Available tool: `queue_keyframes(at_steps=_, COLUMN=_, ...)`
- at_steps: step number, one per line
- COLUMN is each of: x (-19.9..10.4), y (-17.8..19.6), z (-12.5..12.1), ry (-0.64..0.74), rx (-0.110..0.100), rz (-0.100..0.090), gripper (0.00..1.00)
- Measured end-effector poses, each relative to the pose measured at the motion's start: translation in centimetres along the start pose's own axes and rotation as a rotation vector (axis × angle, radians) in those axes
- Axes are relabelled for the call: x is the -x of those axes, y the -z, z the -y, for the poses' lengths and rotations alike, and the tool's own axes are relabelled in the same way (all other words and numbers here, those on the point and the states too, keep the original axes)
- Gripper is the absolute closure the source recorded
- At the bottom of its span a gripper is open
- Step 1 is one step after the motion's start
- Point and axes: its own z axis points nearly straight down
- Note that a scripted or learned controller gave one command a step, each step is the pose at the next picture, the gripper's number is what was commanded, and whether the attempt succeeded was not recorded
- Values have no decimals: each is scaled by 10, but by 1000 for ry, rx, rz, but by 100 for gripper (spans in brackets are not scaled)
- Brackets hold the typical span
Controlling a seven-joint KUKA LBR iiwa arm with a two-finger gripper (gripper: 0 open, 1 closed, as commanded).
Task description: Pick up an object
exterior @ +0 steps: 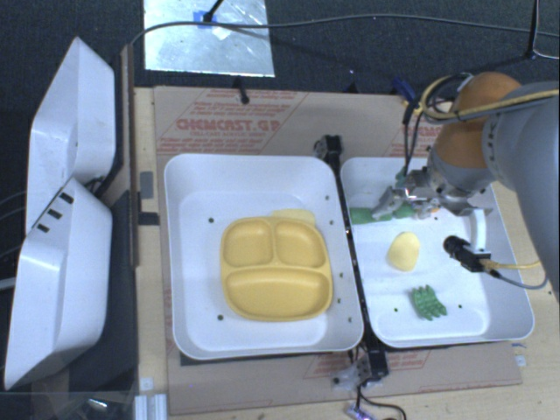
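At the far left, off the bench, two white moulded housings [66, 226] lie end to end on the dark floor. Above the bench, a sheet of shiny foil [207, 23] rests on the dark carpet with a small blue tag on it. The bench top itself is covered by brown cardboard [232, 121] printed in red; the large line reads "CHEMCAST GP" as seen upside down from this side, and the smaller lines around it are too fine to read.

The left bin [188, 234] holds a yellow divided plate [276, 266] with three compartments, lying flat near the bin's middle, and a pale yellow piece [296, 216] peeking out just behind its far edge.

The right bin [499, 309] holds three loose things: a green flat object [366, 213] by the far left wall, a pale yellow rounded object [403, 251] near the centre, and a small green ridged object [429, 303] nearer the front.

The arm [516, 143] comes in from the right, its orange band above the wrist. The gripper [404, 198] sits low over the far part of the right bin, just beside the green flat object; I cannot tell how it is set or whether it touches that object.
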Motion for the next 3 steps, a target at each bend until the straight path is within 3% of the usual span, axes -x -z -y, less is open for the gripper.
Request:
queue_keyframes(at_steps=1, x=0, y=9, z=1, ry=0, rx=-3, rz=0, gripper=100)
queue_keyframes(at_steps=3, x=4, y=116, z=1, ry=0, rx=0, rz=0, gripper=100)
